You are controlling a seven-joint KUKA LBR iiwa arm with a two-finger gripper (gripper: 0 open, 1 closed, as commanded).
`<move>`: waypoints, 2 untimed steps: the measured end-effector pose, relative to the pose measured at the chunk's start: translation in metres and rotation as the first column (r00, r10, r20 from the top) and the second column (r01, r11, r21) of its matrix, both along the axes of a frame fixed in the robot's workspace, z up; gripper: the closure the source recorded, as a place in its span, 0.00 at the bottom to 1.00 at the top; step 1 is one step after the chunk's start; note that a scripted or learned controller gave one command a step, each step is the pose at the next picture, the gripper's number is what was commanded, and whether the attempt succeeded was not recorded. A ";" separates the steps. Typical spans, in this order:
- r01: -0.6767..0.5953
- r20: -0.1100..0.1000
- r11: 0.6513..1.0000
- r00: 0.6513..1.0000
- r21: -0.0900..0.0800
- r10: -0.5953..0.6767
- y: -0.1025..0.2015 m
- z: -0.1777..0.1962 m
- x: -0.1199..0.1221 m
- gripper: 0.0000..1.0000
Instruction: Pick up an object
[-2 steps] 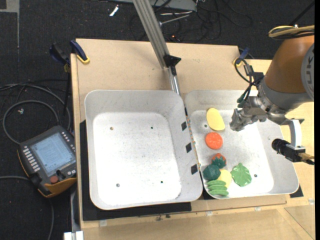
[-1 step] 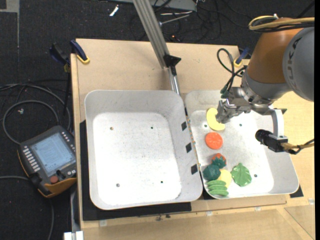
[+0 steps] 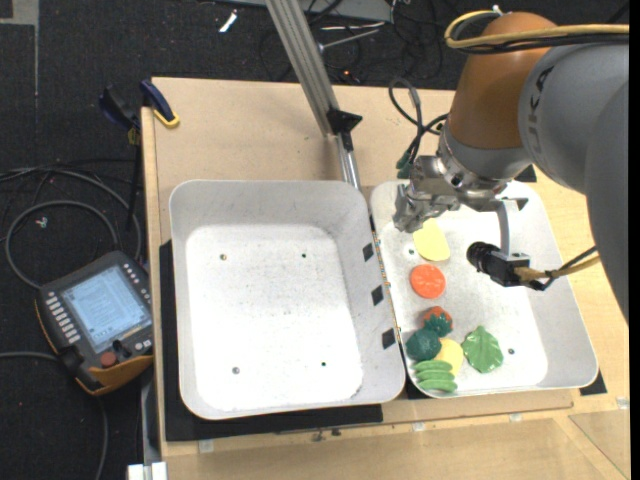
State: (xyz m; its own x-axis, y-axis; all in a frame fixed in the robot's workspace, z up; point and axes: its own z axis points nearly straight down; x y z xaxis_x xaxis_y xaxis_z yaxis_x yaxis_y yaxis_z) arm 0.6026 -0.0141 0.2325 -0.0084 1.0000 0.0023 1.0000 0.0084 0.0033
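Two white bins sit side by side on the surface [image 3: 250, 138]. The left bin [image 3: 200, 208] holds nothing. The right bin [image 3: 555, 298] holds six objects: one pale yellow piece [image 3: 432, 242], one orange ball [image 3: 428, 281], and nearer, one red-green item [image 3: 436, 319], one dark green lump [image 3: 423, 345], one green pod [image 3: 434, 374] and one green leaf [image 3: 482, 349]. The gripper [image 3: 412, 213] hovers at the far left of the right bin, just beside the pale yellow piece; grasp state cannot be told.

Matt white plastic bins [image 3: 200, 208]; bare wood bench [image 3: 250, 133].
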 end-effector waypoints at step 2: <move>0.000 0.000 1.000 1.000 0.000 0.000 0.107 0.017 0.028 1.00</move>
